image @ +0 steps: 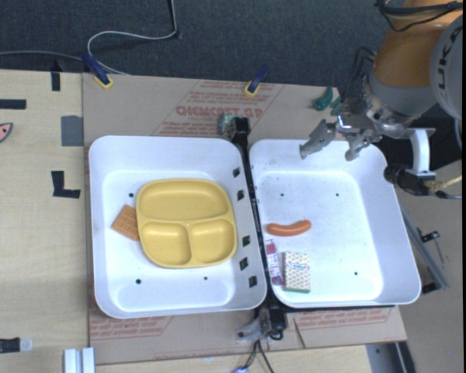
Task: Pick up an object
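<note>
In the right bin (373, 208) lie an orange sausage (287, 227) near the left wall and a small printed packet (290, 270) at the front left corner. My gripper (332, 147) hangs above the bin's back edge, well behind the sausage. Its two fingers (313, 145) are spread apart with nothing between them. The left bin (109, 231) holds a yellow divided plate (186, 221) and a tan cracker (126, 222) tucked under the plate's left side.
The two bins sit side by side on brown cardboard (210, 107) held by clamps (256, 84). The arm's grey and orange body (412, 53) fills the upper right. A cable (132, 33) loops at the back left.
</note>
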Motion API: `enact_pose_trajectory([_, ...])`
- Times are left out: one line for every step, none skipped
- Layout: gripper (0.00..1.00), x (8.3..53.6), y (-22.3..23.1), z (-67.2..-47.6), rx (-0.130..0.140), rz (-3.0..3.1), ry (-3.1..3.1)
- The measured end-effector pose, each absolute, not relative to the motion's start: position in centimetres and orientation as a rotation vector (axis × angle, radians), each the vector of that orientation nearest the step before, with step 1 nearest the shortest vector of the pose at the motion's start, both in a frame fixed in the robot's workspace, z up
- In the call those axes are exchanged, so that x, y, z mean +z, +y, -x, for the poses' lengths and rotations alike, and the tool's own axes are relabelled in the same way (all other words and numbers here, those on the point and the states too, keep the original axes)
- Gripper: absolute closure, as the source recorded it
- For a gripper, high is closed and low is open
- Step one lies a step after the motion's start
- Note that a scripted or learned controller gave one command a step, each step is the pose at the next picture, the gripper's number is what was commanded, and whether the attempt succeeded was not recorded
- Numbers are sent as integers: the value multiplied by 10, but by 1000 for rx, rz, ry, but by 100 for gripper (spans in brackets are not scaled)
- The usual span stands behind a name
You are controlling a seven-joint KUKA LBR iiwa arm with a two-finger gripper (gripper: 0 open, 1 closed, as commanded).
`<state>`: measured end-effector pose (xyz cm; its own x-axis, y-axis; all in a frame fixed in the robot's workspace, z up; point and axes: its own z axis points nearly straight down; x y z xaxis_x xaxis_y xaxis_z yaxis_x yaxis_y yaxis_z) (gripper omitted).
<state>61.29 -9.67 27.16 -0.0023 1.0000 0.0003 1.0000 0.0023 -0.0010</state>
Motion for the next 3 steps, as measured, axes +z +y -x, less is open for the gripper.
enact_pose_trajectory([0,112,-104,-611,5,2217,-2219])
enact_pose_trajectory([0,85,-95,-657,-2,2220,-2225])
enact_pose_trajectory([100,96,-95,-657,-3,2219,-2225])
